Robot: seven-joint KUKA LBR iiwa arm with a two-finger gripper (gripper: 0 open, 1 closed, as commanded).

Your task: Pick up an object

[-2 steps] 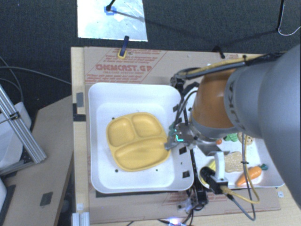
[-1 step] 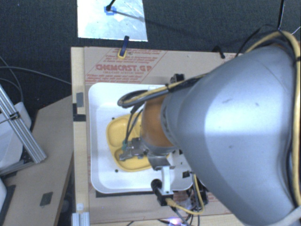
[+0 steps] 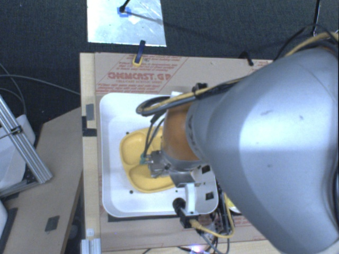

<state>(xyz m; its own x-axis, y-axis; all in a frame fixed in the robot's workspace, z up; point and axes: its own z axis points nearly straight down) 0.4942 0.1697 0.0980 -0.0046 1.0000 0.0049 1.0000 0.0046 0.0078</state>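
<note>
Arm (image 3: 265,136) reaches in from the right and is down over the left-hand white bin (image 3: 114,142), wrist pointing into it. Its bulk covers most of the frame's right half, including the other bin.

Pincer (image 3: 153,165) sits low above a yellow object (image 3: 135,147), soft-looking, maybe a rubber or plastic toy with two rounded lobes. It lies flat on the bin floor, left of centre, with part of it hidden under the wrist. That's the likely pick target, since it's the one loose item I can see in the bin.

Pincer state: cannot tell. The wrist housing and cable loop (image 3: 153,107) block the tips from this angle, and contact with the yellow object can't be judged either.

Judgement: this looks like the descend/grasp phase, with the tool directly over the object for a top-down pick. No evidence of a lift yet; the object reads as resting on the bin floor.

Risk: the object is low and rounded, so a top grasp could slip off a lobe or just press it down.

Cardboard sheet (image 3: 143,73) lies under the bin on the counter (image 3: 58,157).
</note>
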